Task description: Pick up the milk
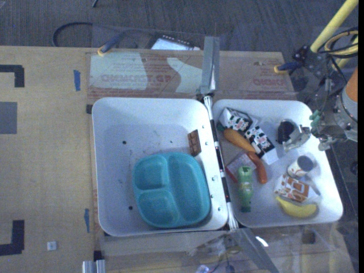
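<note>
Right bin [265,201] is crowded; milk carton [239,120] touches carrot [241,141]. Gripper [310,136], opening indeterminate, may snag both.

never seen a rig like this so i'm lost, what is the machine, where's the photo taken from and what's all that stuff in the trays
This is one picture from a camera fixed above a bench, looking down at a slant. The machine is a robot arm reaching in from the right. Its hand, the part that grasps, hangs over the right side of the right bin, and I can see nothing held in it.

The left bin holds a teal divided plate and a small brown bar.

The right bin holds the milk, in black-and-white patched packaging, plus a green bottle, a banana, an orange-and-white carton and some orange sticks, perhaps carrots. The milk lies left of the hand, apart from it.
</note>
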Controlling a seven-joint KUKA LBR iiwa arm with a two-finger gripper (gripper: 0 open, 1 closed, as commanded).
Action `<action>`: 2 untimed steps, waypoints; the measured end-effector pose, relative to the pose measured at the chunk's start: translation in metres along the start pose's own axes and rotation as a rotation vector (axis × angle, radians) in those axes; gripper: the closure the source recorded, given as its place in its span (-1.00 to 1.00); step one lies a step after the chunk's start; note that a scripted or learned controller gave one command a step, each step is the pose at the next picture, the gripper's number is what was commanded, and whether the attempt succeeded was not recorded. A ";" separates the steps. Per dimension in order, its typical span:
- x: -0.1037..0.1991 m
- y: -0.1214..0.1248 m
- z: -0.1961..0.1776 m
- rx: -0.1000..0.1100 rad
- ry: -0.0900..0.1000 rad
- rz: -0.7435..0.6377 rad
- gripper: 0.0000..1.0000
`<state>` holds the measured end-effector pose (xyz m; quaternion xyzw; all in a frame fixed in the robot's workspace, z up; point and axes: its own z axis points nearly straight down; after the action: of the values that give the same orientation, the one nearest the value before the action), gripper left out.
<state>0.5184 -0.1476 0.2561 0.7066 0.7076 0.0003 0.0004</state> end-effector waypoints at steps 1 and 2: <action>0.054 -0.017 -0.006 0.002 0.001 -0.058 -1.00; 0.090 0.052 0.041 -0.001 0.000 -0.124 -1.00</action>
<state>0.5707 -0.0579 0.2153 0.6615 0.7500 0.0007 0.0009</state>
